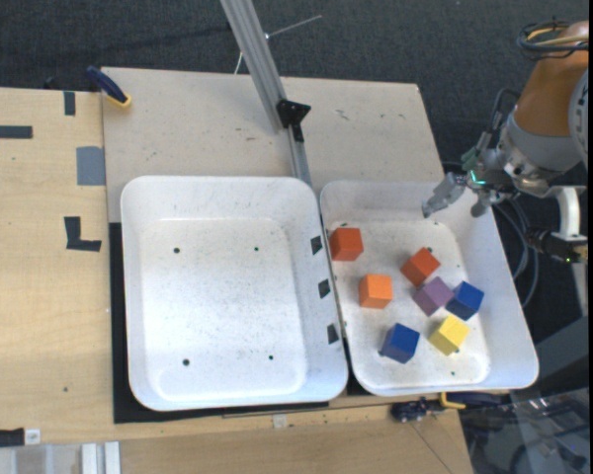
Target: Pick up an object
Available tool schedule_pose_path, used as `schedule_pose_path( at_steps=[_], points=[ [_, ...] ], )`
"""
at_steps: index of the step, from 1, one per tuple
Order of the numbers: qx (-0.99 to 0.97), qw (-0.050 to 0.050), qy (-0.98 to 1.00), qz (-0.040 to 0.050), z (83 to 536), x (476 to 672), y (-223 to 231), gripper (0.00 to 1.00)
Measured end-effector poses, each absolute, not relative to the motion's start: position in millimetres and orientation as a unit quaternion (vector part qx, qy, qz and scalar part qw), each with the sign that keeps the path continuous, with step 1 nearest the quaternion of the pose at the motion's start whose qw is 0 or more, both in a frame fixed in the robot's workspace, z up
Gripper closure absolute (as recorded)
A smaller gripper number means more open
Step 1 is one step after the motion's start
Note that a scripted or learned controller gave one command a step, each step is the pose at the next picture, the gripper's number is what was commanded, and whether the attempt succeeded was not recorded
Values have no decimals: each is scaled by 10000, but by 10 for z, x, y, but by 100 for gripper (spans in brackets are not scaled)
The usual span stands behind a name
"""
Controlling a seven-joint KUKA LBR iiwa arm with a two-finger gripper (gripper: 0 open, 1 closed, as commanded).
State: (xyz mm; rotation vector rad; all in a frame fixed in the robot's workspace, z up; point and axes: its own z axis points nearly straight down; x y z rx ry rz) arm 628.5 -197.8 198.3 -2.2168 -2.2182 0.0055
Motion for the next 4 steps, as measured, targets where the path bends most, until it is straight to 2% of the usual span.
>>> schedule_pose_path(
  at_steps=[1,3,4],
  points=[
    [-7064,2,-7078,11,2018,6296,-1980,0],
    [-7065,24,-7077,24,881,6245,-1973,0],
    [-7060,0,-7082,9,1016,6264,-1968,100]
  ],
)
